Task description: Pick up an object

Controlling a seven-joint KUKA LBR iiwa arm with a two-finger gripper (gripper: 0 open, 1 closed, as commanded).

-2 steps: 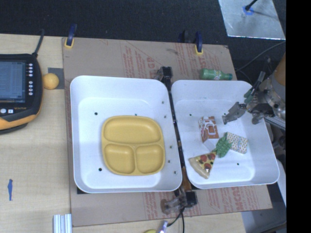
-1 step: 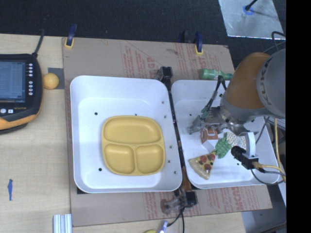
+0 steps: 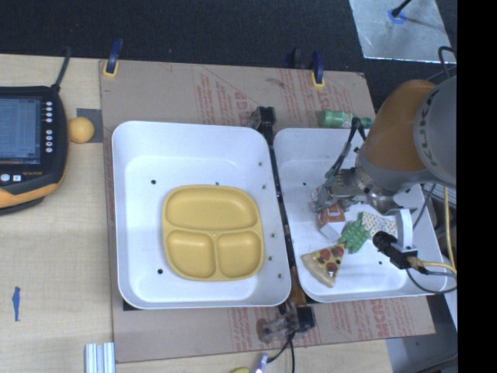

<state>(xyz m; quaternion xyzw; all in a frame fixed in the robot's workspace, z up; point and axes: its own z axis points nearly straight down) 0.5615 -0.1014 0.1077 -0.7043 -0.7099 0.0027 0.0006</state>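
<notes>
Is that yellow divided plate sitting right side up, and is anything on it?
Right side up and bare: the yellow plate shows all three hollow compartments facing upward.

One fixed overhead camera, slanted down, both bins (image 3: 132, 208) framed

A white bin (image 3: 132, 142) lies to the left of the gripper (image 3: 335, 196), just beside it. In this bin rests a yellow plate (image 3: 211, 231) with three compartments, one long and two small. The bin stands on a brown cardboard sheet (image 3: 194, 92). Two blue clamps (image 3: 112, 57) (image 3: 317, 64) hold the far edge of the sheet. A small green object (image 3: 338, 118) lies on the cardboard behind the gripper, near to it. Far left of the gripper, on the wooden bench (image 3: 46, 270), there is a control tablet (image 3: 27, 146) with a dark screen, and a yellow ball (image 3: 81, 129) just beside it.
</notes>
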